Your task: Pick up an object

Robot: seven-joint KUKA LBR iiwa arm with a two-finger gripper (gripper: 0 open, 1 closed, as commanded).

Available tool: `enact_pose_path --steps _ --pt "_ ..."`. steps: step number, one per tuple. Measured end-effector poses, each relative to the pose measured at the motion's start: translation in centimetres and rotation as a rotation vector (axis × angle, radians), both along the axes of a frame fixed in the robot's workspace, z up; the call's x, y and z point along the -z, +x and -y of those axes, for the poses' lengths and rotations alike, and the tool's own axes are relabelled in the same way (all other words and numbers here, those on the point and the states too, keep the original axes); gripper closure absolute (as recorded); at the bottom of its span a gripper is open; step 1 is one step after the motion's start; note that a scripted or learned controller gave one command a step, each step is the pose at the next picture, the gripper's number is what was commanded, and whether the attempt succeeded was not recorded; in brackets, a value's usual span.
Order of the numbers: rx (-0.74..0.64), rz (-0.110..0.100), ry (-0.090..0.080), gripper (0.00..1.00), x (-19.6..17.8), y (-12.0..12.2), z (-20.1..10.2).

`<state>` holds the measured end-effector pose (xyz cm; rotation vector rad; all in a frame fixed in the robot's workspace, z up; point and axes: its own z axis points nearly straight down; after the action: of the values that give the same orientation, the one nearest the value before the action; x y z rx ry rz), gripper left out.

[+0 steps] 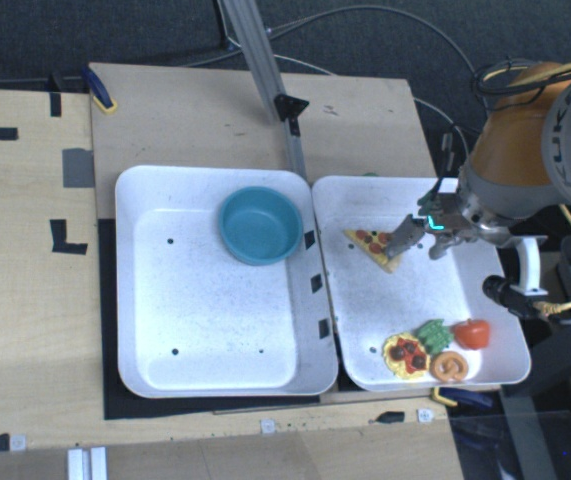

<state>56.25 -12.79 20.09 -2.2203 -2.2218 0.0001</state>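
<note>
My gripper [402, 238] reaches in from the right and hangs low over the upper middle of the right bin [415, 298]. Its tip is right at the right end of a toy pizza slice [369, 243], which lies flat on the bin floor pointing left. Whether it touches the slice I cannot tell. In the bin's front right corner lie a small round pizza [405, 356], a green leafy piece [433, 333], a red tomato-like piece [473, 334] and an orange ring [450, 367].
A blue bowl [260, 225] stands at the back right of the left bin [165, 308]. A grey slanted pole [265, 58] comes down to the back edge between the bins. Cables run behind the right bin.
</note>
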Motion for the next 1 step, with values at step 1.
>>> enact_pose_path --steps 1 --pt "0.000 0.000 0.000 0.00 0.00 0.00 0.00"
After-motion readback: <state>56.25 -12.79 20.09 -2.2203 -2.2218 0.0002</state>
